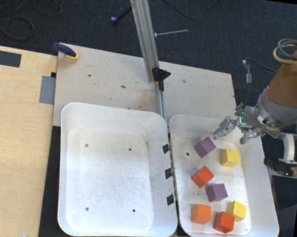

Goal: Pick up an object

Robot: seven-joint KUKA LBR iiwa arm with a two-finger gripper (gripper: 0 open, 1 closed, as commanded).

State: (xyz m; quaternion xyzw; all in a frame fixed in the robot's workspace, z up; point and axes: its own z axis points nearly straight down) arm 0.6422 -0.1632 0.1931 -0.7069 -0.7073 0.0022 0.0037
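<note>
The end effector point(236, 131) hangs with fingers spread over the right bin's point(266, 215) far end, holding nothing. Beneath it lie seven small cubes: purple point(205, 147), yellow point(229, 157), and five more crowded nearer. The left bin point(74, 132) sits alongside.
</note>
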